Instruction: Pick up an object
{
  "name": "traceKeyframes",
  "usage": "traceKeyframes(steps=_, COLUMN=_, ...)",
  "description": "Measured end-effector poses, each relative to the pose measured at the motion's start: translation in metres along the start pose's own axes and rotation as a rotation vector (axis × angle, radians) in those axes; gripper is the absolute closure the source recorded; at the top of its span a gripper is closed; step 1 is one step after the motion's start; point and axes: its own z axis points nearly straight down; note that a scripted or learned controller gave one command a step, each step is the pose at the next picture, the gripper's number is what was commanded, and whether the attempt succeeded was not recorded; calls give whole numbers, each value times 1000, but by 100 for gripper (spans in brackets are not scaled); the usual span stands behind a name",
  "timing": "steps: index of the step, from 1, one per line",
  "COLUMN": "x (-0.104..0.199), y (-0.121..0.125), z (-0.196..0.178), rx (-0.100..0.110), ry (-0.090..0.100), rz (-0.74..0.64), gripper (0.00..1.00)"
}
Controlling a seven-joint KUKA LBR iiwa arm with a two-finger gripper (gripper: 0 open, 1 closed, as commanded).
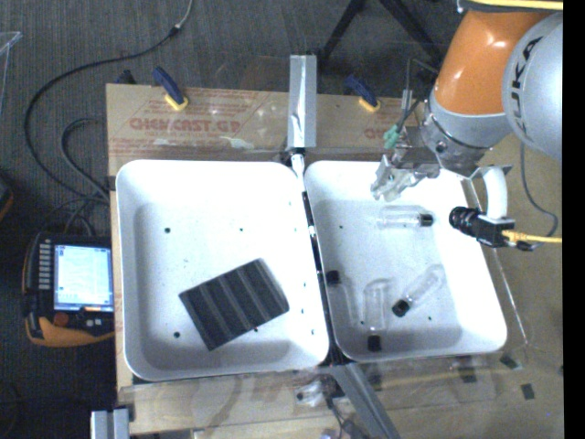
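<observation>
My bins are smooth white plastic (137, 245); the ribbed black block (234, 303) looks matt, the clear plastic vials (419, 288) glossy.

You have two white bins (137, 199) on the tabletop (201, 122). The left bin holds one dark ribbed block (234, 303). In the right bin you can count three clear tubes (403, 217). Two blue clamps (170, 87) grip the far edge.
</observation>
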Motion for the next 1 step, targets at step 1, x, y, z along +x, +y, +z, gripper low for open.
traceKeyframes(steps=1, x=0, y=0, z=-8, rx=2, ry=-1, rz=0, gripper=100)
